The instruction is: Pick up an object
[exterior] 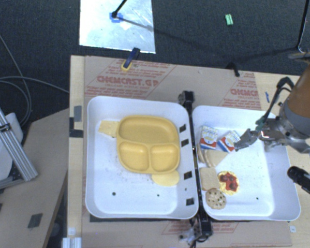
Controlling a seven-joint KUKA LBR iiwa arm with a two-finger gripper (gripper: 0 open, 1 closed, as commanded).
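Gripper (246, 141) low over right bin (280, 205), reaching in from right edge of view, fingertips just beside red-white-and-blue packet (228, 142). Jaws hard to read at this angle: cannot tell whether apart or together, and nothing seen clamped between them. Grey arm (300, 128) with orange band (308, 90) above wrist, hanging over bin's far right corner. Second, similar packet (208, 137) near bin's left wall, just beside first. Pale flat slice, perhaps toy bread (211, 159), below packets. Red and yellow piece (228, 182) toward bin's middle, with round chocolate-chip cookie (215, 198) below it near front left corner. Left bin (97, 195) bearing yellow divided plate (147, 145), three compartments, upright. Pale yellow flat piece (108, 128) touching plate's left rim; another yellow piece (166, 178) tucked at plate's front edge. Both bins side by side on brown cardboard sheet (162, 77).
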